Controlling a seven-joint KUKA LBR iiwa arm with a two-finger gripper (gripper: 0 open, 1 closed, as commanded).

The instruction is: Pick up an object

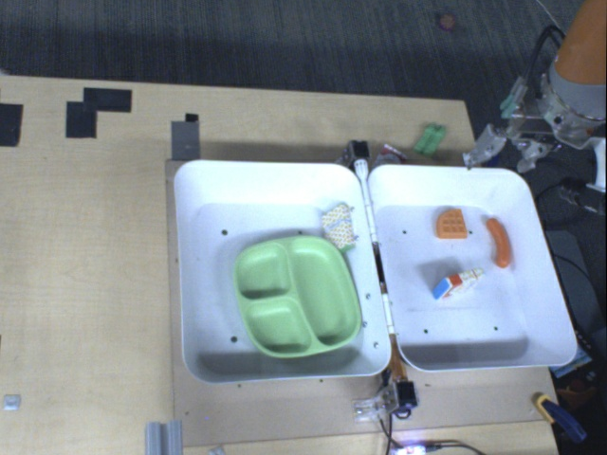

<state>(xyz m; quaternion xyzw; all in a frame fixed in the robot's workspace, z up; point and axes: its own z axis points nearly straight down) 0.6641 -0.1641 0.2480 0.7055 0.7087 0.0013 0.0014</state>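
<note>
Gripper: parked beyond the right bin's far right corner; open or closed cannot be told.
Candidates, right bin: orange waffle-textured block; smooth sausage; small carton, lying flat.
Left bin: green three-compartment tray; patterned scrap.
Risk: a slip is judged likely on the rounded sausage; the low carton may be skated over.

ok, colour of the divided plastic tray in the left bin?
Light green divided plastic tray, clearest in the camera view.
</note>
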